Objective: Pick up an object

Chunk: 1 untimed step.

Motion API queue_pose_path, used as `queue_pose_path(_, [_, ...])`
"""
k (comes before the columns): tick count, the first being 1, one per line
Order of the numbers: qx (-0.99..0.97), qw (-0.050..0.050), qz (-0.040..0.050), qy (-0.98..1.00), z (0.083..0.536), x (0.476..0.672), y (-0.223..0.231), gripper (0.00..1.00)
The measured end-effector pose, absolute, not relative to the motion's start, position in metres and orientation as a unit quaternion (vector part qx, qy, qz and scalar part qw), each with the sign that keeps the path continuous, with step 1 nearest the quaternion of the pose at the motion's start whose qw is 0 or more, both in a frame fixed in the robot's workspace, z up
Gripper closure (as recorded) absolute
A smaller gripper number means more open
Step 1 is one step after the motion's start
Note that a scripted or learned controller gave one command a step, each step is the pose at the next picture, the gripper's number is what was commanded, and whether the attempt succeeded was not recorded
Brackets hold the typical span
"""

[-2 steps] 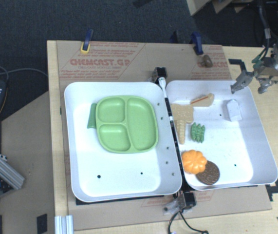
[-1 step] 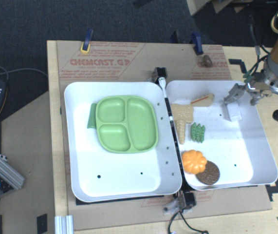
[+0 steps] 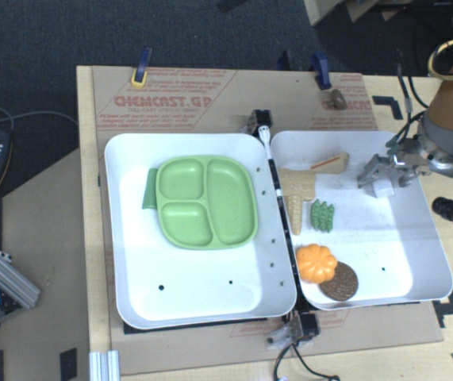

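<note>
The two-finger gripper (image 3: 383, 178) hangs at the right frame edge over the right white bin (image 3: 416, 244); its fingers blur together, so their state cannot be told. The round orange pumpkin-like toy (image 3: 316, 262) lies lower in that bin, partly overlapping a brown disc (image 3: 342, 282).

An orange pumpkin-like toy (image 3: 316, 262) lies at the lower left of the right bin (image 3: 416, 252), touching a round brown disc (image 3: 341, 282), possibly a cookie. Above them sit a small green ridged piece (image 3: 322, 215) and a tan wedge (image 3: 297, 187), near the bin's left wall.
</note>
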<state>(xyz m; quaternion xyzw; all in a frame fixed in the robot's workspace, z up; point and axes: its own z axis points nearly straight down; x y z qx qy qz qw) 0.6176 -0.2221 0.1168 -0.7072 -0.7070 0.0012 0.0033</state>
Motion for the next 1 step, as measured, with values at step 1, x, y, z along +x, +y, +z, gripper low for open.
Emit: queue_pose_path(1, [-0.705, 0.004, -0.0034, -0.709, 0.0848, 0.6201, -0.2161, 0.00])
